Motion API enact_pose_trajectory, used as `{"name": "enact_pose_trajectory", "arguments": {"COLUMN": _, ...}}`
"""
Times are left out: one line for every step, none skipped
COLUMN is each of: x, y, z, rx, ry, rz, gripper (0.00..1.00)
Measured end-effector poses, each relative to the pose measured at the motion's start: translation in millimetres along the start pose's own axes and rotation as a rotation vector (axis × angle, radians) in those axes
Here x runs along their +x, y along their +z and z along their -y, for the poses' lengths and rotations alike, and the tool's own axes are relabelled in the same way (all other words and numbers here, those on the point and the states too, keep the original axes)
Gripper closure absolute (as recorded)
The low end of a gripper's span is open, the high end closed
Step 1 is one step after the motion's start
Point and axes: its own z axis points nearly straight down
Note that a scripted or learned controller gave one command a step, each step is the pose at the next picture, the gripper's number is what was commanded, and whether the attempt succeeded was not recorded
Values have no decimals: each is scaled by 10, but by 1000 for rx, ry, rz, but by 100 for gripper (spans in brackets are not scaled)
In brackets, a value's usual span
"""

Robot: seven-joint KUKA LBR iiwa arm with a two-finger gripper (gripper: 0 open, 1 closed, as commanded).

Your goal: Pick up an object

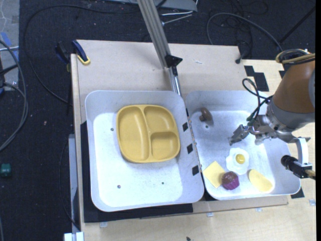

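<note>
The wide tan wooden bench point(210, 59) holds two flat white bins side by side. The left white plastic bin point(103, 185) sits well away from the pincer, on its far side. In it lies a big yellow plastic plate with three sections point(148, 133).

The right white plastic bin point(220, 102) is the one under the pincer. The grey robot arm with an orange band point(296, 92) comes in from the right and bends down over this bin. A grey metal pole point(155, 26) slants across the bench, far from the pincer toward the top.

The dark metal pincer point(239, 135) hangs low over the right bin, pointing toward the left bin. Its fingers look a little way apart, with nothing between them, but they are small and dark so this is hard to see for sure.

Just below the pincer lies a toy fried egg, white with a yellow middle point(238, 160). A flat yellow cheese-like square point(214, 173) lies further down, toward the left bin. A pale yellow rounded piece point(261, 181) lies further down on the arm's side. A small round purple toy point(230, 180) sits between those two, touching the square. A small brown mushroom-like toy point(205, 115) sits near the pincer, up and toward the left bin.
</note>
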Motion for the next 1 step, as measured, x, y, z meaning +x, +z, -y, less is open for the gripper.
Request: {"name": "enact_pose_trajectory", "arguments": {"x": 7, "y": 540, "z": 10, "rx": 0, "ry": 0, "rz": 0, "gripper": 0}}
